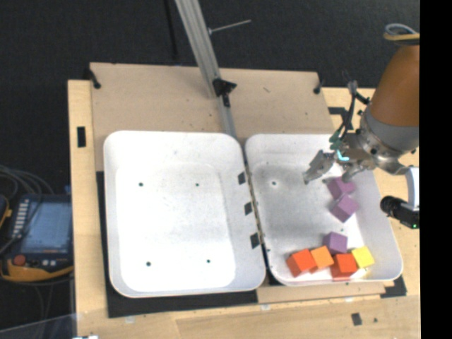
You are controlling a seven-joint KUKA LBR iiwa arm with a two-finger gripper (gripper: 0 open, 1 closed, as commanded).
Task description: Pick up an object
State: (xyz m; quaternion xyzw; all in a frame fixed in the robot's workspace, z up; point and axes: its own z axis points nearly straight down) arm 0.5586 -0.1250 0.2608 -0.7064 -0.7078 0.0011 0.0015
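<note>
My gripper [333,169] hangs over the upper right part of the right bin [282,210]. Its fingers are spread open, and nothing sits between them. Just below it lie two purple blocks [341,187] [345,207], one under the other. A third purple block [337,241] lies nearer the front. Along the bin's front edge sits a cluster: orange blocks [302,261] [323,256] [345,263] and a yellow block [362,257].
The left bin [173,210] lies beside the right one, joined by black clips along the shared edge. A slanted metal post [201,41] rises behind the bins. A control pendant [42,228] sits off the bench at far left.
</note>
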